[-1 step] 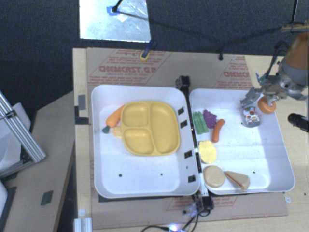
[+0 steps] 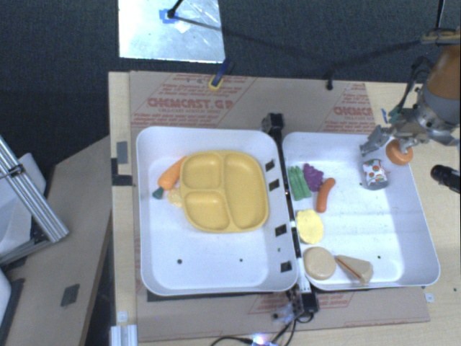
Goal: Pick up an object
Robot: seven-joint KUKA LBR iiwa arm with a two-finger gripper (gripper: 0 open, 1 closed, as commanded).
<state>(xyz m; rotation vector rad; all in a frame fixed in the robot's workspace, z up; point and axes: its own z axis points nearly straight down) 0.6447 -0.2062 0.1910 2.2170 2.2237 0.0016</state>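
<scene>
Dark floor around a cardboard-topped surface [image 2: 187,99] w/ two white bins. Left bin [image 2: 155,265]: yellow tray [image 2: 220,191] mid, carrot [image 2: 170,174] wedged at its left edge. Right bin [image 2: 403,244]: food toys bunched along the divider – green piece [image 2: 298,182], grapes [image 2: 312,173], sausage [image 2: 325,194], yellow disc [image 2: 310,226], bun [image 2: 320,262], wedge [image 2: 355,268] – prob. just where they fell. End effector [image 2: 376,148] over right bin's far corner, orange thing [image 2: 398,153] beside it, patterned item [image 2: 374,174] just below; grip state: can't tell. Bin's centre and right are open, so approach is easy; divider-side items are cramped.
</scene>
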